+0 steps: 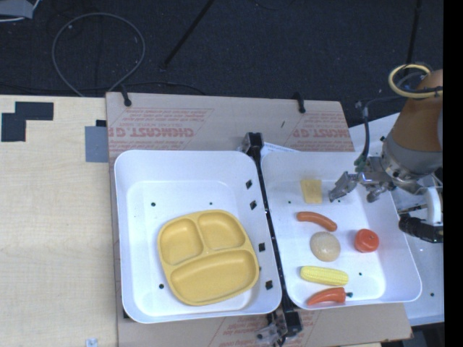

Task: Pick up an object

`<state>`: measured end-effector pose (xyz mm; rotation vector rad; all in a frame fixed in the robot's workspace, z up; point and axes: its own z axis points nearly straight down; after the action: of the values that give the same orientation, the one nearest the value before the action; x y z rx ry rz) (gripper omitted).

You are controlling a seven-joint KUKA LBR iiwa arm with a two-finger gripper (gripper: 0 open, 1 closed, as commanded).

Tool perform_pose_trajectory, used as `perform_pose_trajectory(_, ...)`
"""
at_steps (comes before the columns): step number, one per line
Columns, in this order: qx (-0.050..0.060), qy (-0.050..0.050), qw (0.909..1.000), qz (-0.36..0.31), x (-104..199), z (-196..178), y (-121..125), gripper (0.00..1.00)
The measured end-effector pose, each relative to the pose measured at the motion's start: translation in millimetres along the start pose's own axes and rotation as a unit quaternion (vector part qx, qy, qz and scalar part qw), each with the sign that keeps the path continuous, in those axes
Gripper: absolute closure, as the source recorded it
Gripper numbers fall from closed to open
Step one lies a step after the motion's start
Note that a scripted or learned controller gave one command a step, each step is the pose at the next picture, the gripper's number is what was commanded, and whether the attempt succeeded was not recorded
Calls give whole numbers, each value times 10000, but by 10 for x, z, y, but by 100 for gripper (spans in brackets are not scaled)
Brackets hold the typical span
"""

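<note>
The right bin [405, 280] holds several toy foods. A pale yellow cheese block [312, 190] lies at its back, with an orange sausage [316, 220] just in front of it. Nearer the front are a beige round piece [325, 246], a red tomato [367, 241], a yellow corn cob [324, 275] and a red-orange sausage [327, 296]. My gripper [358, 189] hangs over the bin's back right, right of the cheese block and above the tomato. It is open, with nothing between its fingers.
The left bin [137, 194] holds a yellow divided plate [208, 255]. A black divider [262, 215] runs between the bins. Cardboard [217, 125] lies under and behind both. The arm [418, 132] comes in over the right bin's right edge.
</note>
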<state>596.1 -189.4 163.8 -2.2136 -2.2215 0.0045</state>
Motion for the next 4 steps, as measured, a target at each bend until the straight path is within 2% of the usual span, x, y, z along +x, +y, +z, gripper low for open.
perform_pose_trajectory(1, 5, 0, 10000, 18, -53, 612, -44, 0)
perform_pose_trajectory(2, -11, -6, 10000, 21, -63, 476, -36, 100)
perform_pose_trajectory(4, -44, -14, 10000, 3, 85, -698, 10, 100)
